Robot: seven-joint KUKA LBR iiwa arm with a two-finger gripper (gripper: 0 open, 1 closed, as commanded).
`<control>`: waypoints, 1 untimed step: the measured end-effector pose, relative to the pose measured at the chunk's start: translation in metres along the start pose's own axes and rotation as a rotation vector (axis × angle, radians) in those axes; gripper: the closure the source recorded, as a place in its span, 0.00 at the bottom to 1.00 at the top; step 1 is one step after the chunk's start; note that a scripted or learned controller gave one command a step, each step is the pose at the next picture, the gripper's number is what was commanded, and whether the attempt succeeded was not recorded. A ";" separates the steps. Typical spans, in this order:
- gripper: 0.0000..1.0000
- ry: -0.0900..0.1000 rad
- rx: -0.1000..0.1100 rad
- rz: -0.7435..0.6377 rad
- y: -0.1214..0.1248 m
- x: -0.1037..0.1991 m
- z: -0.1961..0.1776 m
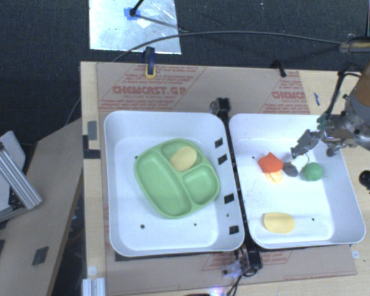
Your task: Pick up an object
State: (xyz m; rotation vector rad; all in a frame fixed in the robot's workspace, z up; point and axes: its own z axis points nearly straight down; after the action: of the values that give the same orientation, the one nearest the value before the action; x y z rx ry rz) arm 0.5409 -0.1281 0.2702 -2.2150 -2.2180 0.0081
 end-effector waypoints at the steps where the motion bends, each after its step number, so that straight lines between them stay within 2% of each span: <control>1: 0.00 -0.002 -0.010 -0.002 0.002 0.000 -0.005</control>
State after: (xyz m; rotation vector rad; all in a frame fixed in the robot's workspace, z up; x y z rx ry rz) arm 0.5428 -0.1279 0.2756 -2.2186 -2.2265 -0.0018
